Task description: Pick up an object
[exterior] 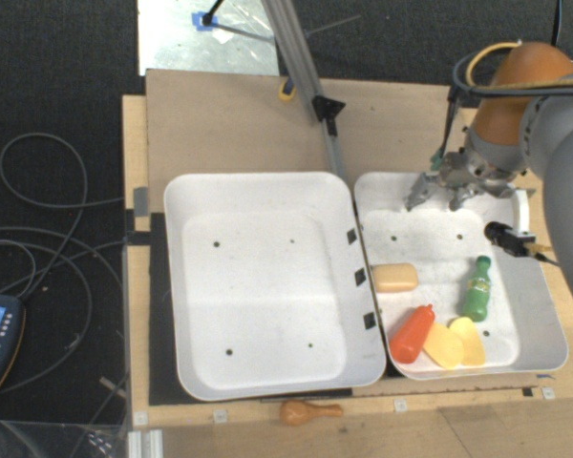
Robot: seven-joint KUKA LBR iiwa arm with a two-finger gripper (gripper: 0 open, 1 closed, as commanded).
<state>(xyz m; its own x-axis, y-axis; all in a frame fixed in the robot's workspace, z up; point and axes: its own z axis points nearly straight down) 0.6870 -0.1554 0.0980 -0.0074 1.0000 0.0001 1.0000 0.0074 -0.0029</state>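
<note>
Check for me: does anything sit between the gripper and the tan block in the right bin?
Nothing visible does. The gripper hangs over the right bin's far end; bare floor separates it from the tan block.

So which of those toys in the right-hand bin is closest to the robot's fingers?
The tan block, lying alone by the bin's left wall. The green bottle is nearly as close; the red bottle and yellow pieces lie farther.

We see two white bins: the left bin [258, 284] shows a few dark dots, and so does the right bin [439, 232]. In the right one lie a green bottle [476, 289] with a yellow cap, a red-orange bottle [413, 334], a pale tan block [394, 277] and two yellow pieces [456, 344]. The arm [554, 132] is grey with an orange band [516, 89]. The bench [229, 122] is plain brown.
</note>
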